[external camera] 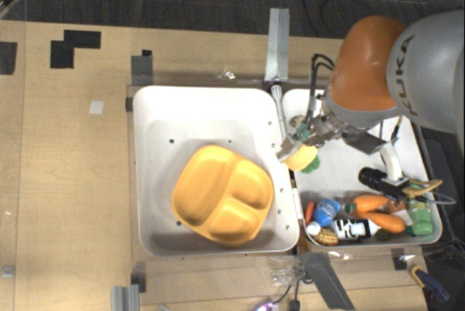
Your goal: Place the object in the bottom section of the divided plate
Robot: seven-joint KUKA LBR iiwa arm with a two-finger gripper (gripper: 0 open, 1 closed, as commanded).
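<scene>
Gripper (300, 139) above yellow-green object (303, 159); arm (429, 77) reads "KUKA".

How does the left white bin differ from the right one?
The left bin looks wider and squarer; the right bin looks narrower. The left bin bears one thing, a yellow divided plate; the right bin bears a heap of small toys at its near end. The pincer hangs at the right bin's inner edge, beside a small yellow-green object. Both bins are shallow and white.
</scene>
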